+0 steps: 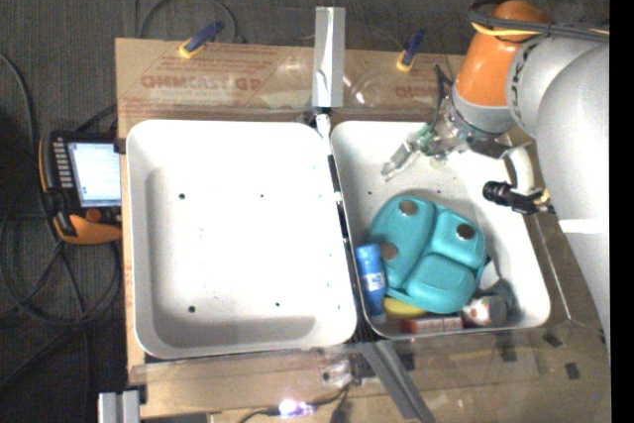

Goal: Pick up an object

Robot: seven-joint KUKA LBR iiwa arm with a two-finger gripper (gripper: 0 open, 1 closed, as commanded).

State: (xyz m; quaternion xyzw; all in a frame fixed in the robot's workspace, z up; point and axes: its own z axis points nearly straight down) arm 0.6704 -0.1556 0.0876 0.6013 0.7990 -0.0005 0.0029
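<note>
End effector [398, 159] above right bin [349, 150], beside teal object [434, 251].

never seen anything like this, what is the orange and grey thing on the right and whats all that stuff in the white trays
The picture comes from one fixed camera above a bench, looking down at a slant. The grey and orange thing is a robot arm reaching in from the right. At its tip is a two-finger gripper, a small claw hanging over the far part of the right bin; nothing shows between its fingers. Beside it sits the left bin. In the right bin lie a big teal plastic toy, a blue tube, something yellow partly under the toy, and a red and white item. The arm's job is to pick one up.
</note>
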